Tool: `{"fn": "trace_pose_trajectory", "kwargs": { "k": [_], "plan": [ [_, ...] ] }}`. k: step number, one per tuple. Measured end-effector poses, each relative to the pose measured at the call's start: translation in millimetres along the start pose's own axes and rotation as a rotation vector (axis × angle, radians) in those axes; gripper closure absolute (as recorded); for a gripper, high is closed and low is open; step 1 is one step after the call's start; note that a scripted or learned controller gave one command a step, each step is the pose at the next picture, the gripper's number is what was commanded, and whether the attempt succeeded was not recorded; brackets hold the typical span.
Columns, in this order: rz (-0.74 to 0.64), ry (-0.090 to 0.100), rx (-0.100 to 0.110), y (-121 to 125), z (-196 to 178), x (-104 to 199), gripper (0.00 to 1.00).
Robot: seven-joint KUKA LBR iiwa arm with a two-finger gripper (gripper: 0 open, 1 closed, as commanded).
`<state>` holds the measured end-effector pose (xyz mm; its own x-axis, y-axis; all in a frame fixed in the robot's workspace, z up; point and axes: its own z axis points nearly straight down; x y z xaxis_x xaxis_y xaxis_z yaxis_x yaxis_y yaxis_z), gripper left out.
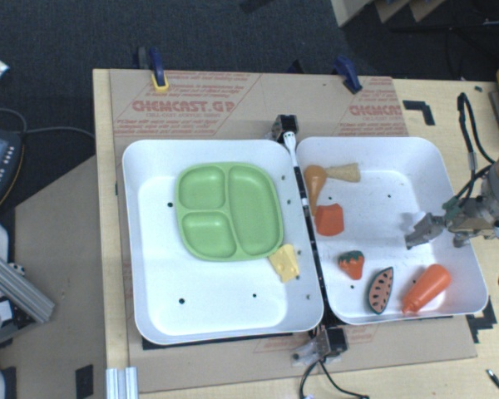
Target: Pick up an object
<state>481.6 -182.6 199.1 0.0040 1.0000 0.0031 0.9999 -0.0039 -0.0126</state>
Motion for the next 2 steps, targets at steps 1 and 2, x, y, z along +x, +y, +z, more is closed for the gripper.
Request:
{"fn": "trace_pose_trajectory", "kwargs": {
  "k": [1, 2],
  "plan": [
    [-0.004, -0.003, -0.012, 3.0, -5.8, 0.3, 0.00],
    [-0.003, -0.001, -0.007, 2.1, 39.2, -5.9, 0.00]
  ]
}}
